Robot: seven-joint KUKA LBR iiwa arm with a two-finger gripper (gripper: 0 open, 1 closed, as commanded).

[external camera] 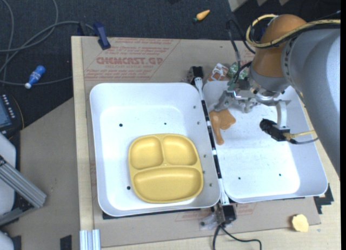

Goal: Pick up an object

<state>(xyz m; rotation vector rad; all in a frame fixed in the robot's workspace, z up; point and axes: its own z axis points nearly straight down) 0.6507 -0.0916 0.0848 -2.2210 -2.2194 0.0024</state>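
Observation:
A tan, soft-looking object (221, 121) lies in the right bin (270, 178), close to its left wall. My gripper (233, 102) hangs just above and to the right of it, near the bin's back left corner. The view does not let me say whether it touches the object. A small orange-and-white item (218, 72) sits at the back edge of the right bin, behind the gripper. In the left bin (108, 108) rests a yellow divided plate (164, 167), towards the front.
The grey arm with its orange band (277, 41) covers the right bin's back right part. A black cable part (273, 128) hangs over the bin floor. A yellow scrap (299, 222) lies on the bench front right.

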